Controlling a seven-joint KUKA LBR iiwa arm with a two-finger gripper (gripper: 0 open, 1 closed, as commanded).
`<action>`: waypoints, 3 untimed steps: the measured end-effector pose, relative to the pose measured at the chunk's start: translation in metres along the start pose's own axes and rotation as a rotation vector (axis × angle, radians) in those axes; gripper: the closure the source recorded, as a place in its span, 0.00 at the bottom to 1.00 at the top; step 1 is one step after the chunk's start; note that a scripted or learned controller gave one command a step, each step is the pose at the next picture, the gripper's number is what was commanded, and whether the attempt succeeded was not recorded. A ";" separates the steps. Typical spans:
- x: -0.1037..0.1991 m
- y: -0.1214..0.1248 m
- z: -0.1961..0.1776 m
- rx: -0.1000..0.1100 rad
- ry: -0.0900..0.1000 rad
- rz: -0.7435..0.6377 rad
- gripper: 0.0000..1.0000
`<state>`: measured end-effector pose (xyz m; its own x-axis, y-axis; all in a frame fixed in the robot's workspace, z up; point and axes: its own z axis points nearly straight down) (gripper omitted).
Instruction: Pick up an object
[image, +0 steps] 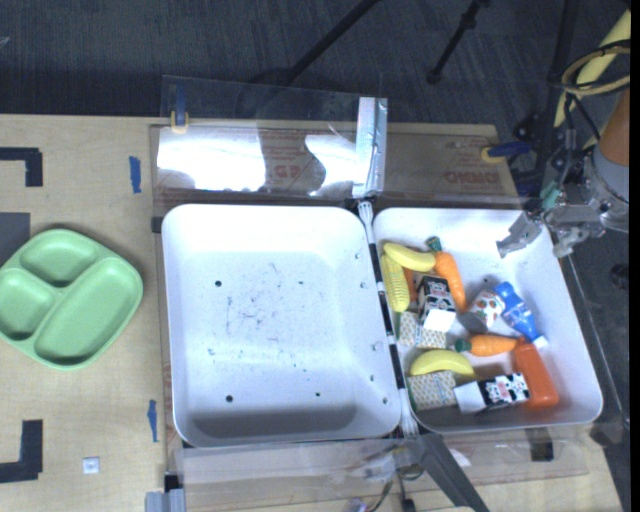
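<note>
Two bins: end effector (520, 238) (fingers' state unclear) over right bin's (580, 330) far edge.

Robotics lab: taped wooden bench (90, 160), paired white bins (270, 240), tripod legs (455, 45).

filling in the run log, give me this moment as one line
phase: approach | gripper: above right bin upper right rim, nothing held | objects: bananas, carrots, toys in right bin | left bin: unused
</note>
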<state>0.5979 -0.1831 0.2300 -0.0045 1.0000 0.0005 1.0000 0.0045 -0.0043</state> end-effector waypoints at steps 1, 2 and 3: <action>0.058 0.037 0.075 0.000 0.000 -0.220 0.00; 0.063 0.029 0.134 -0.009 -0.002 -0.349 0.00; 0.062 0.030 0.123 -0.013 -0.004 -0.348 1.00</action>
<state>0.6276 -0.1207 0.1069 -0.3451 0.9386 -0.0041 0.9385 0.3451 0.0081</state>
